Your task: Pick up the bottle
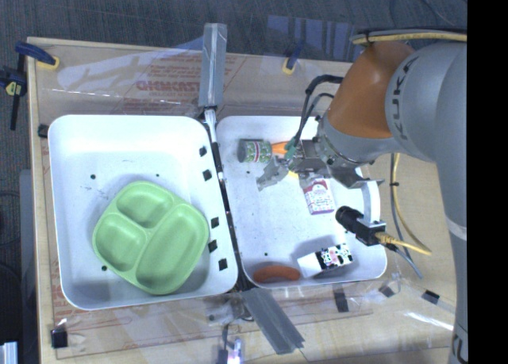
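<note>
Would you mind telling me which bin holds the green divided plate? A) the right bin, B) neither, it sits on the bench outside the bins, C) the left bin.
C: the green divided plate lies in the left bin, while the right bin holds the small bottle and other small items near the hand.
</note>
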